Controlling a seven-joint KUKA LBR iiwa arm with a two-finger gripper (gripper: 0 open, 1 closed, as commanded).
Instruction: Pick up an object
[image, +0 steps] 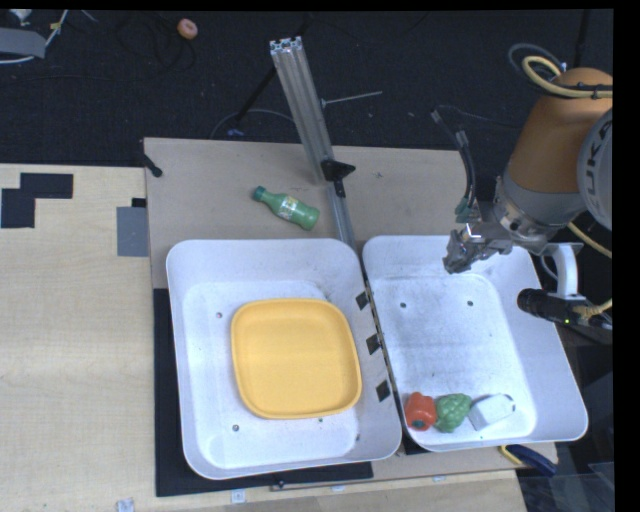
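End effector (462, 252) hovers over right bin (545, 375).

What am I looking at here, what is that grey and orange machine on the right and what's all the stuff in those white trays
This is one camera fixed above a workbench, looking down at a slant. The grey and orange machine is a robot arm reaching in from the right. Its grasping tool hangs over the far edge of the right shallow white bin, with nothing visible between its fingers. In that bin's near corner sit a small red pepper-like toy, a green lumpy toy and a small white block. The left shallow white bin holds a square yellow plastic plate. A small green bottle lies on the bench behind the bins.
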